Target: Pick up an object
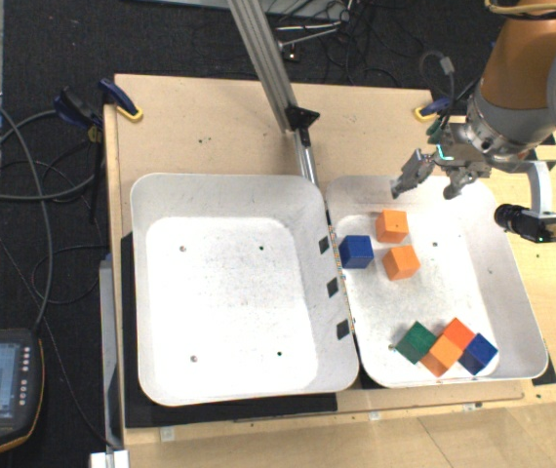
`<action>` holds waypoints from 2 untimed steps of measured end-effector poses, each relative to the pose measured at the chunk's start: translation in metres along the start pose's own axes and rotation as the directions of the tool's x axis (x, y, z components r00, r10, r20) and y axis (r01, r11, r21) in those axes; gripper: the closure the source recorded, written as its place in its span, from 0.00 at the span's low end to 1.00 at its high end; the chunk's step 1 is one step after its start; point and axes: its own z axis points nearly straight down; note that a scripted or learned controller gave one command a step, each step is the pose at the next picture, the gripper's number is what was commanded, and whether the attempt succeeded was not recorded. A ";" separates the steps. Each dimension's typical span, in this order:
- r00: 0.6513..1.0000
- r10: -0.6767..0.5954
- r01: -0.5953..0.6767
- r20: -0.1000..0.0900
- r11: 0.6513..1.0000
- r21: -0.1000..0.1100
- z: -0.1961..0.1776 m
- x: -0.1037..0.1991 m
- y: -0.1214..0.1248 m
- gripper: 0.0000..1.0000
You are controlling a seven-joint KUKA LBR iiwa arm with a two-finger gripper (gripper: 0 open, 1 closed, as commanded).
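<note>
The right bin (pixel 493 261) holds several small cubes. Near its far left lie an orange cube (pixel 391 225), a blue cube (pixel 356 251) and a second orange cube (pixel 401 261). A tight cluster sits at its near edge: a green cube (pixel 417 341), two orange cubes (pixel 458 335) (pixel 440 357) and a blue cube (pixel 478 354). My gripper (pixel 430 178) hangs above the bin's far edge, up and to the right of the nearest orange cube. Its fingers (pixel 407 178) are spread apart with nothing between them.
The left bin (pixel 151 261) lies beside the right one, with black clips along the shared rim. A slanted metal pole (pixel 263 47) crosses the bench at the back. Blue clamps (pixel 112 96) grip the bench's far left corner.
</note>
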 end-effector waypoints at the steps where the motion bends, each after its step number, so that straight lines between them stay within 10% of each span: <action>1: 1.000 0.000 0.000 0.000 1.000 -0.004 -0.002 0.000 0.001 0.00; 2: 1.000 0.002 -0.002 0.001 1.000 0.002 0.062 0.000 0.003 0.00</action>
